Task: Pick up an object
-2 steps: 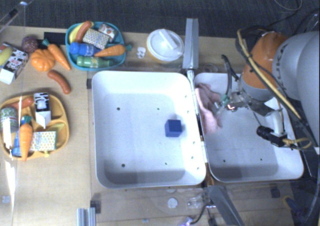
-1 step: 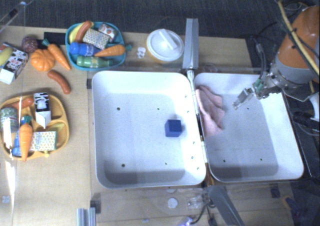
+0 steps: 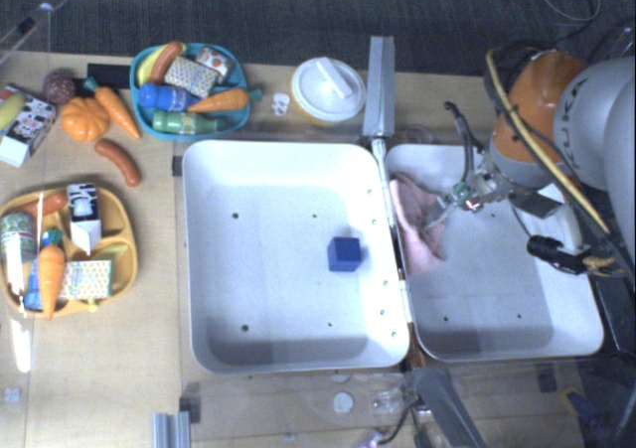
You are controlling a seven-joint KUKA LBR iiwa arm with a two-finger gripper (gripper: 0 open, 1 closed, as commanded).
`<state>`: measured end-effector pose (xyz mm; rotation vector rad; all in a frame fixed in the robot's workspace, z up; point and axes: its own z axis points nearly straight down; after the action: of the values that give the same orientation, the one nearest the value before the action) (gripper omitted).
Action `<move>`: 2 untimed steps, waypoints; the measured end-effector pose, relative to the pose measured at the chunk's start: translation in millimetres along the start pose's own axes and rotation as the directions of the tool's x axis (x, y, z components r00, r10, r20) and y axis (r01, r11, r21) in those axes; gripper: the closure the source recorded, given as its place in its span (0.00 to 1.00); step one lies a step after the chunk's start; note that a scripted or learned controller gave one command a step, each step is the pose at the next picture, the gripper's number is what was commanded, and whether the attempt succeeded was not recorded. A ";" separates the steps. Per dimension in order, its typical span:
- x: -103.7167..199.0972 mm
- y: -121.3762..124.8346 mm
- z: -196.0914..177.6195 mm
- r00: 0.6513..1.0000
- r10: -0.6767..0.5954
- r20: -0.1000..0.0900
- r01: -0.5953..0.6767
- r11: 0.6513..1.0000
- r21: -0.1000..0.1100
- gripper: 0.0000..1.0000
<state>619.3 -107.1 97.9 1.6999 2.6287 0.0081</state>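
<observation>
The pincer [image 3: 459, 196] hangs low over the right bin [image 3: 517, 332], near its upper left part, and the pink cloth [image 3: 417, 223] lies right under and to the left of it, bunched against the bin's left wall. From where I stand the tips look to be at the cloth's upper right edge, perhaps touching it, but I cannot tell whether they are spread or closed, nor whether any cloth sits between them. The cloth is a crumpled strip whose long axis runs along the wall, from the bin's far corner down toward the middle; it has no real front or back, only a wider lower end. So a short move leftward and down would put the pincer across its narrow width, which I'd judge the easier bite. The blue cube [image 3: 345, 253] sits alone in the left bin [image 3: 248, 327], well apart from the arm [image 3: 596, 128], across the divider; it stands slightly turned against the bin's sides.
</observation>
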 end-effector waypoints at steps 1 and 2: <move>20.6 -11.3 2.8 0.991 -0.131 0.011 0.131 0.991 -0.010 0.00; 23.2 -8.4 -8.2 0.991 -0.134 0.007 0.134 0.991 -0.013 1.00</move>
<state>602.0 -89.4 105.8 1.5133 2.7259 0.0200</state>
